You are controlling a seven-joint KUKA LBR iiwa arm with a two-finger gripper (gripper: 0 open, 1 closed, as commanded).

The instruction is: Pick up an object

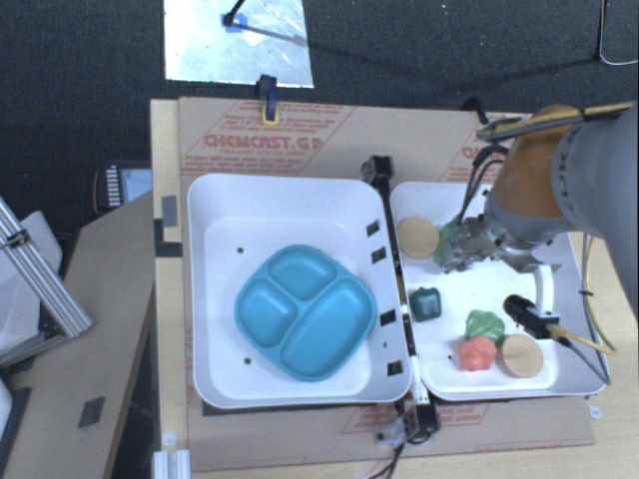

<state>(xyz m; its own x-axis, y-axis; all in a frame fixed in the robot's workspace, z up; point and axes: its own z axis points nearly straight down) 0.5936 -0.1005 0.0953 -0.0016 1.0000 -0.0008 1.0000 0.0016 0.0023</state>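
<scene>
The right bin [564, 382] holds several small objects. A tan disc [417, 237] lies at its left side, with a dark teal block [426, 304] below it. Toward the front lie a green piece [485, 323], a red piece [477, 354] and a round wooden disc [521, 356]. My gripper [459, 250] is low in the bin's upper middle, just right of the tan disc. A pale green patch [446, 236] shows against its left side, and whether that is a held object is unclear.
The left bin [215, 267] holds a blue divided plate [305, 310]. A black divider with clips [391, 267] runs between the bins. A black and white part with a yellow cable [544, 317] hangs off the arm over the right bin's right side.
</scene>
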